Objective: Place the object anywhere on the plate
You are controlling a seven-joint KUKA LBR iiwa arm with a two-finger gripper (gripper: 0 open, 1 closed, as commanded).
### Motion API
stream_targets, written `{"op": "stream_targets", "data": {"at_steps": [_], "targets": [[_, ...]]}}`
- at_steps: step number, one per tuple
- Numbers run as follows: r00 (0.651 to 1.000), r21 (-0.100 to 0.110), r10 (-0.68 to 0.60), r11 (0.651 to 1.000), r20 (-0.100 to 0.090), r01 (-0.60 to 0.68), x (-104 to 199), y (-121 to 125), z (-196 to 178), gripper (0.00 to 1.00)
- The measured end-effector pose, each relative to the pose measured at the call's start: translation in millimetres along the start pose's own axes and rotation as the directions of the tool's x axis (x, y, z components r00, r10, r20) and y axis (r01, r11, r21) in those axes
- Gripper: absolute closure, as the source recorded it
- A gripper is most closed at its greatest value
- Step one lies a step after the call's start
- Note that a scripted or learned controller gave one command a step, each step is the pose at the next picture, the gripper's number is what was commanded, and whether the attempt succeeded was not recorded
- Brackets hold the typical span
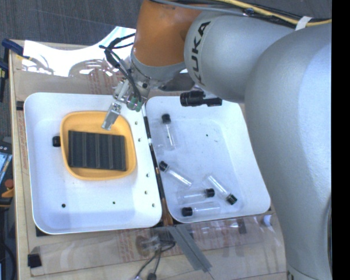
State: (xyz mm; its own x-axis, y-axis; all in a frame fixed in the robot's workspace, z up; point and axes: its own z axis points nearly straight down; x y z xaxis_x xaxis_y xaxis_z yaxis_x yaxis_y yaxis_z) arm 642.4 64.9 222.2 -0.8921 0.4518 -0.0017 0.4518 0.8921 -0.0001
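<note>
While the end effector (112,116) hangs over the plate (99,147), fingers unreadable, I cannot tell whether it carries a tube. If not, nothing lands; tubes (209,186) lie well right.

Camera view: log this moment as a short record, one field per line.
left bin: holds a yellow plate with a dark ribbed insert
right bin: several clear tubes with black caps, e.g., lying loose
gripper: over the plate's upper right rim
held object: none visible
arm: reaches in from the right
</note>
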Motion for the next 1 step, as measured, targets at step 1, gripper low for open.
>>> {"op": "stream_targets", "data": {"at_steps": [1], "targets": [[1.000, 0.000, 0.001, 1.000, 0.000, -0.001, -0.2, -0.4, 0.0, 0.00]]}}
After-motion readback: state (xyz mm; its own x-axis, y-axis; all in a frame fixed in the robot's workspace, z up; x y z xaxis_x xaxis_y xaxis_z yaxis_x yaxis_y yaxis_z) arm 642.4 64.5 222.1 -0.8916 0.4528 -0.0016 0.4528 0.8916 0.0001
